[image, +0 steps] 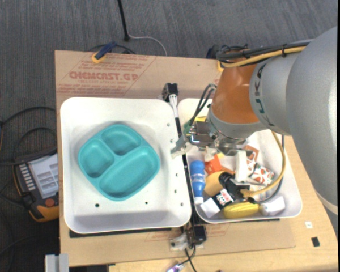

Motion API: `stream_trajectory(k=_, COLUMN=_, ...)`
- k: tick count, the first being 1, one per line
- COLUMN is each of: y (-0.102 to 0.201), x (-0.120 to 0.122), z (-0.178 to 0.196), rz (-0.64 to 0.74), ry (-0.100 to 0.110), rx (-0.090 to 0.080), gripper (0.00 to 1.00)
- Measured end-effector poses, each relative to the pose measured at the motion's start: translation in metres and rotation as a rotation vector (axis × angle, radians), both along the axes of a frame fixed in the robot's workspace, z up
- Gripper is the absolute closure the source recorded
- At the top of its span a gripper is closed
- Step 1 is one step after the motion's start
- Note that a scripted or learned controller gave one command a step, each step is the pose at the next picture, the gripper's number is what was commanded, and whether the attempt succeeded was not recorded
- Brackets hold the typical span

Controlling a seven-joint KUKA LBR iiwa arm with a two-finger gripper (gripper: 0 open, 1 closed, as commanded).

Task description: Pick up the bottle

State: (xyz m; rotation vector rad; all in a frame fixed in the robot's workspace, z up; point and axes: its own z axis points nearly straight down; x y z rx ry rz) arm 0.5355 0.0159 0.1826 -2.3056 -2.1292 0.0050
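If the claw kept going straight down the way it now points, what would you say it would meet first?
Probably the bottle, the blue one lying along the right bin's left wall, just below the claw; depth is hard to judge from this slanted view.

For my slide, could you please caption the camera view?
KUKA arm's tool hovers above the blue bottle in the cluttered right bin; teal plate sits in left bin.

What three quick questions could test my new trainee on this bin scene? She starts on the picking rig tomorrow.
1. True or false: the teal plate lies in the left bin.
2. Which bin holds the blue bottle: A left, B right?
3. Fill in: the yellow banana lies near the right bin's ____ edge, front or back.

Key: 1 true; 2 B; 3 front.
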Motion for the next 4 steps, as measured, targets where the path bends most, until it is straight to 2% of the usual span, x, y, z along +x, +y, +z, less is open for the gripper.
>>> stream_trajectory(k=1, y=-0.003, x=-0.018, z=0.0, rz=-0.051, ry=0.001, rx=-0.001, gripper=0.0)
stream_trajectory(k=2, y=-0.003, x=-0.053, z=0.0, rz=-0.297, ry=0.002, rx=-0.002, gripper=0.0)
stream_trajectory(k=3, y=0.014, x=-0.045, z=0.0, rz=-0.791, ry=0.001, rx=-0.005, gripper=0.0)
stream_trajectory(k=4, y=0.044, x=-0.052, z=0.0, rz=-1.257, ry=0.0, rx=-0.007, gripper=0.0)
